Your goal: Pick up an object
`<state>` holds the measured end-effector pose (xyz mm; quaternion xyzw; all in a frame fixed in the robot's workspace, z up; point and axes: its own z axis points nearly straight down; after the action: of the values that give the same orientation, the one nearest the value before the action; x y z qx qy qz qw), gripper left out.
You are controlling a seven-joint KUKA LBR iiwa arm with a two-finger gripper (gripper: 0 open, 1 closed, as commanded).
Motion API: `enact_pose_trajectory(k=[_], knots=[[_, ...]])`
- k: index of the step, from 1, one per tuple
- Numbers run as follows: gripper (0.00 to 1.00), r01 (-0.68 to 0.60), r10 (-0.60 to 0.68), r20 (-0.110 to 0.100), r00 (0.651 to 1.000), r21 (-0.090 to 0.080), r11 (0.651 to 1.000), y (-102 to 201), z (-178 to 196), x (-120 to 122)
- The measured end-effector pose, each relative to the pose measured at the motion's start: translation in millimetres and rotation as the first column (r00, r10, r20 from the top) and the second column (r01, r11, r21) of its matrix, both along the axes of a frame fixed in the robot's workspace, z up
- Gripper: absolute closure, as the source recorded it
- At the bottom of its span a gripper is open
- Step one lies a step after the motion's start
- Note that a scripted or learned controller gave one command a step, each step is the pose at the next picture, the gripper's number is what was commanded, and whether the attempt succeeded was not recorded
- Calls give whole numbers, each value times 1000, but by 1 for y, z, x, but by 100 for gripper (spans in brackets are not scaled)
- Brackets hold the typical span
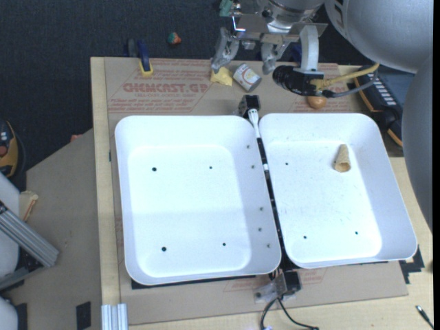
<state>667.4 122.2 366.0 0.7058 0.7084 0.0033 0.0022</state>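
**Two bins on the bench, gripper raised behind them**

Left: a blue and yellow clamp (pixel 144 58) sits at the far left corner of the brown board (pixel 165 88), with a small red and green object (pixel 174 38) on the dark floor just beyond it. The left bin (pixel 125 184) lies on the board, its white floor marked by four dark dots.

Centre: a black bracket (pixel 249 105) stands at the far end of the seam where the two bins meet. Behind it, on the board, lie a yellow scrap (pixel 223 78) and, just beside it, a small white and grey block (pixel 247 76). The gripper (pixel 244 55) hangs above these, beyond the bins' far rims; its two fingers point down, spread apart, with nothing between them.

Right: the right bin (pixel 392 184) holds a tan cone-shaped piece (pixel 342 158), lying near its far right corner, well apart from the gripper. A small orange ball (pixel 315 102) rests on the board just behind this bin's far rim.
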Motion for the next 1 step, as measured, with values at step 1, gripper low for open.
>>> enact_pose_trajectory(k=[1], knots=[[0,-1,1,-15,1000,-2,1000,56,-64,-17]])
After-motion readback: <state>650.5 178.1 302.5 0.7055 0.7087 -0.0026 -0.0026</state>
